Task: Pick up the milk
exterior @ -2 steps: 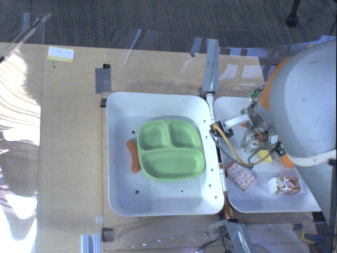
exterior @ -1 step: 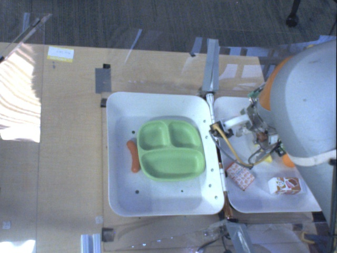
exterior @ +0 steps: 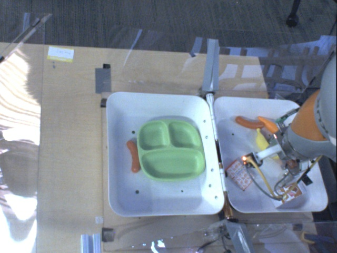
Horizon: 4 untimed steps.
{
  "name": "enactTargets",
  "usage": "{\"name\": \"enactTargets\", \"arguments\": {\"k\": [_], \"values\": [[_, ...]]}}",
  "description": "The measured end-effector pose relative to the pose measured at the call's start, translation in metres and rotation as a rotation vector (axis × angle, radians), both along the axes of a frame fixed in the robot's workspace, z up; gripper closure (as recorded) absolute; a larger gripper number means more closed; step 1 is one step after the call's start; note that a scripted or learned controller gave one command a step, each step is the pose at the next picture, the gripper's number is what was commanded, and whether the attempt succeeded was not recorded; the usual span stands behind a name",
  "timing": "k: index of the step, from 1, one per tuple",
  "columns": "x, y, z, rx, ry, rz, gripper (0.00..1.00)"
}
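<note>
Milk pick: not yet done.
Gripper (exterior: 291, 179) low in right bin (exterior: 231, 115); claw state unclear, milk (exterior: 238, 175) apart, ungrasped.

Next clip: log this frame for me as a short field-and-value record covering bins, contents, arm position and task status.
left bin: green divided plate in the middle; orange sausage-shaped toy lying beside the plate's left edge
right bin: orange sausage-shaped toy near the top; yellow item, partly hidden; small red patterned packet at lower left
arm: over the right bin
gripper: low in the right bin's lower right, cables around it; fingers unclear
milk: cannot be identified
task status: no pickup visible
</note>
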<state>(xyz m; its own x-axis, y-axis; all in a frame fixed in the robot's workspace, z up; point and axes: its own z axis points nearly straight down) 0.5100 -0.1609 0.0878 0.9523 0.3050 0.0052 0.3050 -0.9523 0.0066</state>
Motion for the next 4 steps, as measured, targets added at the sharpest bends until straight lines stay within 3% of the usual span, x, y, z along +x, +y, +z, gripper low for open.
{"name": "enactTargets", "arguments": {"k": [1,2,3,4], "values": [[0.002,0.001,0.011,0.001,-0.002,0.005,1.0],[0.002,0.037,0.156,0.004,0.001,-0.102,1.0],[-0.008,-0.043,0.149,0.001,0.005,0.416,1.0],[0.008,-0.013,0.164,-0.003,0.005,0.909,1.0]]}}
